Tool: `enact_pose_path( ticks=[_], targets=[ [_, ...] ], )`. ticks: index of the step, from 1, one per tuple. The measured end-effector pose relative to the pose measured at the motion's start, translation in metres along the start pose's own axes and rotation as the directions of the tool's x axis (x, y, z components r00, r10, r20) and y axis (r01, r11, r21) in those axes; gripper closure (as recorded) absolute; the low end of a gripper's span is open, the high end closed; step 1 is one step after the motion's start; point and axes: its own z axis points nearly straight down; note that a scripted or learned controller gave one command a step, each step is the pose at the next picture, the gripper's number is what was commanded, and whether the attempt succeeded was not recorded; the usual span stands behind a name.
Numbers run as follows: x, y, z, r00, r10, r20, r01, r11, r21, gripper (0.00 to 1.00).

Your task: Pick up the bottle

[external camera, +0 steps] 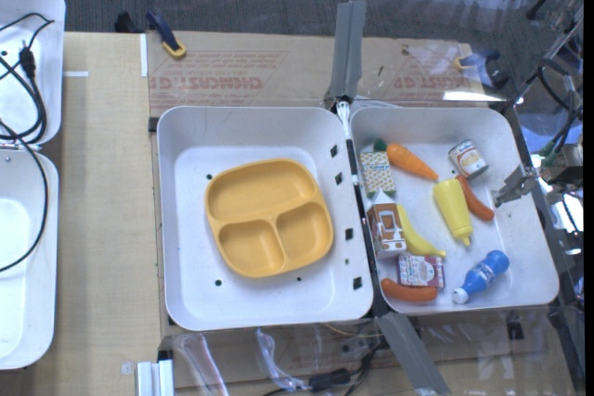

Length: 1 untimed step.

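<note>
Lining up: you are starting the reach for the bottle [484, 275], the blue one with a white cap, and nothing is being held yet.
Landmark: every place below is being given relative to the right bin [538, 227].
Bottle: it is lying on its side in that bin's near right corner, cap pointing toward the sausage [408, 292], close to the rim.
Neighbours: the mustard bottle [454, 210] is lying just beyond it, toward the bin's middle; the snack pack [419, 271] is sitting near its cap.
Pincer: the pincer [513, 190] is hovering at the bin's right wall, beyond the bottle; you cannot tell its spread, as it is too small and cluttered.
Approach: you are wanting to come down across the blue body, not the cap, keeping off the rim.
Risk: I judge a round bottle is likely to be rolling if nudged sideways.
</note>
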Motion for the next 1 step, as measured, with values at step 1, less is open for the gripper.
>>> enact_pose_path(
  ticks=[1],
  targets=[
    [-0.0294,-0.0162,0.1377,0.993,-0.121,-0.006,0.121,0.993,0.002,0.00]
  ],
)
